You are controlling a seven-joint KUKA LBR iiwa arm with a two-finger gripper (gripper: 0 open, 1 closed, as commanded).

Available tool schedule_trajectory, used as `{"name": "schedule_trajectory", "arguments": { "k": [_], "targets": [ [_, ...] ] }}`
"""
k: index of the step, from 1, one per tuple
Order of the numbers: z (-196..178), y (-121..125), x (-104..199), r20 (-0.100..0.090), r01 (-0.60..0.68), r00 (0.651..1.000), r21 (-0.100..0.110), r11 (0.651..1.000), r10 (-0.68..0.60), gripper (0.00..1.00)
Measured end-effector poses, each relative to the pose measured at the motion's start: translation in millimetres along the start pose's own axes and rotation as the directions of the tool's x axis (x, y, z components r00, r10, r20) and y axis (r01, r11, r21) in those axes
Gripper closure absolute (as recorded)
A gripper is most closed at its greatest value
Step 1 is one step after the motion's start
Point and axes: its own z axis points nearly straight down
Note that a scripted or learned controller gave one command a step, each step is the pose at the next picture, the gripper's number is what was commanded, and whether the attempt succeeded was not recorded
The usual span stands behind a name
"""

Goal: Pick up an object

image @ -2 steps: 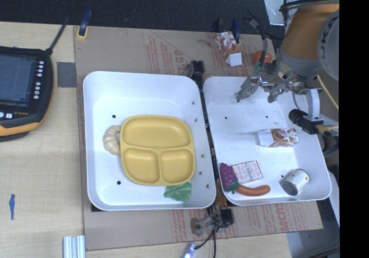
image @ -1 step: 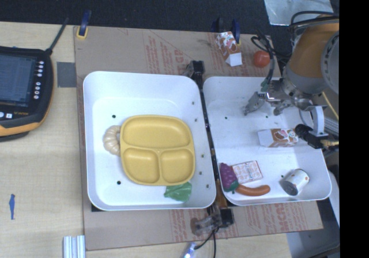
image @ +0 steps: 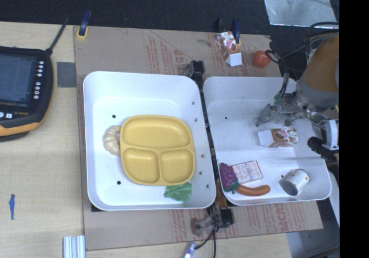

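Claw (image: 270,114) low in the right bin (image: 242,87), near its far right side; cannot tell its state, nothing visibly held. Small carton (image: 279,137) lies flat just beside it, toward the camera. Risk: a flat carton on slick plastic may skid away instead of lifting. Sausage (image: 251,190), card (image: 247,170) and can (image: 295,181) sit well apart by the near wall. Yellow tray (image: 157,148) occupies the left bin (image: 98,87).

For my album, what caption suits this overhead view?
Robot gripper hovering over the right bin, beside a small carton.
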Motion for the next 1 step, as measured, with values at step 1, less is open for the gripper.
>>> {"name": "schedule_trajectory", "arguments": {
  "k": [1],
  "targets": [
    [0.2,-11.9,-6.0,-0.001,0.001,1.0,0.001,1.0,-0.001,0.0]
  ]
}}
